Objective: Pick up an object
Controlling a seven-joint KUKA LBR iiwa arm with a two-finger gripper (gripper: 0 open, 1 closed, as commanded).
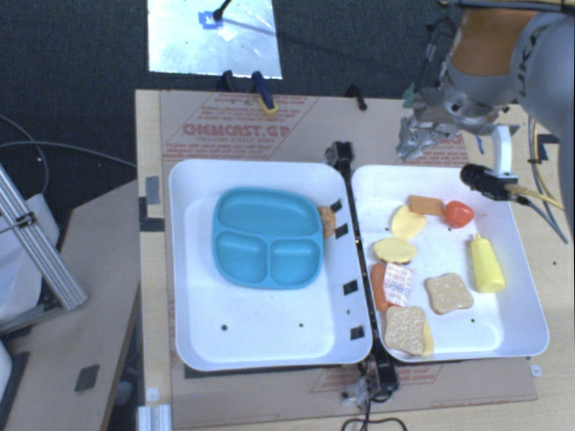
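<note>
Cracker (405, 328) lies well apart from claw (419, 145).

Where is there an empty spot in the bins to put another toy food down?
The left bin has bare floor in front of the blue plate, along its near edge. In the right bin, the near right corner past the bread slice and yellow bottle is free. Its left side, around the cracker and packet, is crowded.
</note>
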